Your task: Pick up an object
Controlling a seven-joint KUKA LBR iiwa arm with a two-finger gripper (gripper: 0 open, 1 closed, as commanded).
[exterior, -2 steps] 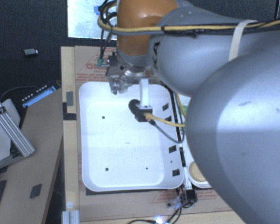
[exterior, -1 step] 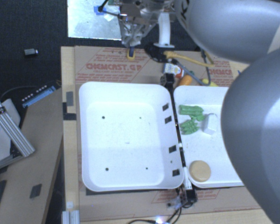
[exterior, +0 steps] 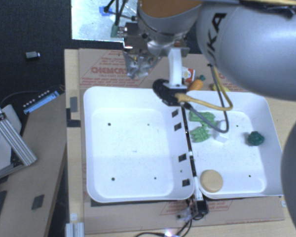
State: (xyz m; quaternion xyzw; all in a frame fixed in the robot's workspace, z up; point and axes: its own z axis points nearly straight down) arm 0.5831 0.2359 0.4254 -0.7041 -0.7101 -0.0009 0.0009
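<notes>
In the right bin [exterior: 266, 181] lie a pale green leafy piece [exterior: 202, 126], a dark green lump [exterior: 255, 138] near the right wall, a tan round disc [exterior: 211, 180] at the front left corner and a small white scrap [exterior: 221, 138]. An orange and white item [exterior: 192, 80] sits at the bin's far edge, partly hidden by the arm. My gripper [exterior: 137, 67] hangs from the grey arm above the bench, just past the far rim of the left bin [exterior: 93, 132]. It is well away from all the objects, and I see nothing in it.
A black fitting [exterior: 165, 90] with yellow and grey cables [exterior: 212, 105] hangs over the divider between the bins. The arm's bulky grey body [exterior: 246, 38] covers the upper right. Cardboard [exterior: 101, 68] lies under both bins. A metal rail [exterior: 10, 132] stands at the left.
</notes>
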